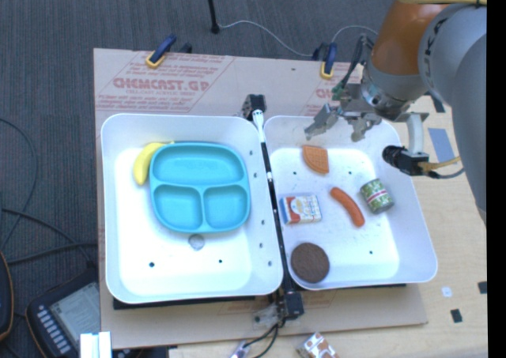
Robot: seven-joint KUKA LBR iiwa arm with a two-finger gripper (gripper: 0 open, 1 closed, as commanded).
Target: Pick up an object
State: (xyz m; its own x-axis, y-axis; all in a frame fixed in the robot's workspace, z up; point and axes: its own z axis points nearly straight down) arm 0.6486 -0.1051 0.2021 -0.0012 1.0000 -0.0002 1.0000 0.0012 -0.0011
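My gripper (340, 124) hangs over the far rim of the right bin (411, 258), open, with nothing between its fingers. Just below and left of it lies an orange waffle-like wedge (316, 160). Further into the same bin are a red sausage (348, 206), a green can (377, 196), a small red and white carton (300, 209) and a round brown patty (310, 261). None of these touches the gripper.
The left bin (126, 269) holds a blue divided tray (200, 187) with a yellow banana (142, 163) at its left side. A black clamp (254, 105) sits at the far end of the ridge between the bins. Cables run off the board at the front.
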